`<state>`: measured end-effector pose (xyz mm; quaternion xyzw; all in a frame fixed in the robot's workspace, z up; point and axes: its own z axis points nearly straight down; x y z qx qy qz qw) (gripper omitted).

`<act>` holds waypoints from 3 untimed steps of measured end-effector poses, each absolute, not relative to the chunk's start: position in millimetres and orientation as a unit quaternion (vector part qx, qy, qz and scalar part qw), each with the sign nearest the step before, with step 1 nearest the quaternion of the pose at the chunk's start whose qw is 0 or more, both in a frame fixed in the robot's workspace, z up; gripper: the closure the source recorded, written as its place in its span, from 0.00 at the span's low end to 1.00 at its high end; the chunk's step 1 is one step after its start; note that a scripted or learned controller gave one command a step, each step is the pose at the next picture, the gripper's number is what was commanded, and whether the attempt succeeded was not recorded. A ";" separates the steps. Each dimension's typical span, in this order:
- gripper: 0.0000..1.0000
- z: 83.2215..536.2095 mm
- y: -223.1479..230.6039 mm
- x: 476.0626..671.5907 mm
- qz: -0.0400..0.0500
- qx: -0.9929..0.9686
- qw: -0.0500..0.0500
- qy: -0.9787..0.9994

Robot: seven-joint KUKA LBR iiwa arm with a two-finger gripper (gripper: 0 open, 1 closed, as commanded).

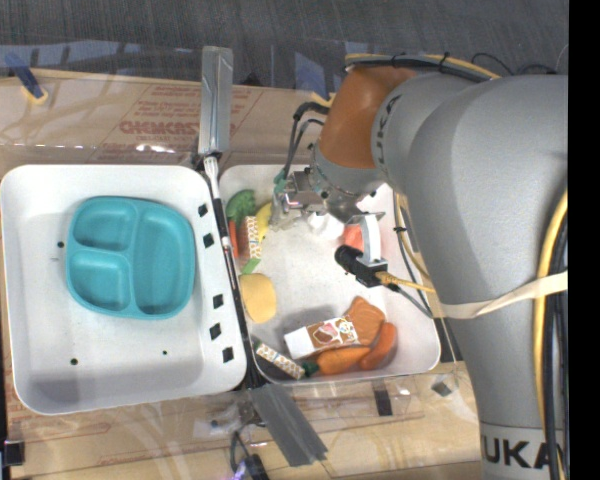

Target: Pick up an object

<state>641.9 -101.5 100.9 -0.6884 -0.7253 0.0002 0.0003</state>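
- Landmark: right bin (pixel 420 353), which holds the loose items so the arm can reach them from its side.
- Gripper (pixel 298 196) sits low at this bin's far end; its open or closed state cannot be told here.
- Candidate objects, probably toy food: green piece (pixel 242 204) and banana (pixel 256 230) beside the gripper, near the bin's left wall.
- Yellow lemon (pixel 259 297) lies mid-bin.
- Teal divided plate (pixel 132 255) occupies the neighbouring bin.

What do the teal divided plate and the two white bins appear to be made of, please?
Teal plate: probably moulded plastic, matte to satin, judging by its even colour and soft rounded dividers. White bins: likely thin plastic, smooth with rounded corners; the look leaves it open.
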 end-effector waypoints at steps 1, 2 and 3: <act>0.00 95.4 -95.2 655.9 0.004 -0.710 0.004 -0.704; 0.00 95.4 -94.6 655.8 0.004 -0.714 0.004 -0.700; 0.00 95.4 -95.0 656.0 0.004 -0.710 0.004 -0.704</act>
